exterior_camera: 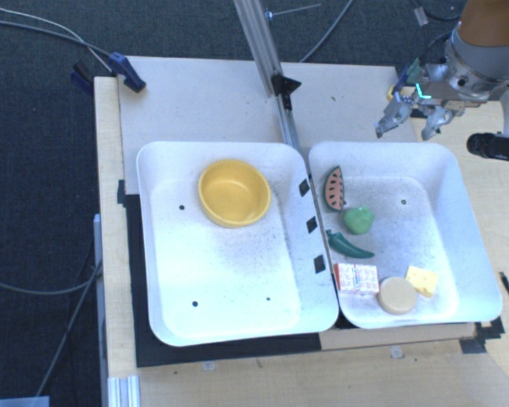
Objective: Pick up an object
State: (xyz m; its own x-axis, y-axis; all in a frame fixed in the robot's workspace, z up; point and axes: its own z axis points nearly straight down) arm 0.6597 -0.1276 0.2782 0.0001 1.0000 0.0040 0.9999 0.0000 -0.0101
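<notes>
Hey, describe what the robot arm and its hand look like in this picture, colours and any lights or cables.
The arm has an orange band above a grey metal wrist. Its hand is grey metal with two slim fingers, a small cyan light glowing on its body, and a black part beside it. Loose grey cables run behind it.

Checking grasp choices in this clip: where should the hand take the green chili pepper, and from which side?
Grip the green chili pepper across its thick middle, coming straight down. It lies flat and slim, slanted in the right bin, so the fingers should probably close across its narrow width. The hand hangs beyond the bin's far rim, holding nothing.
</notes>
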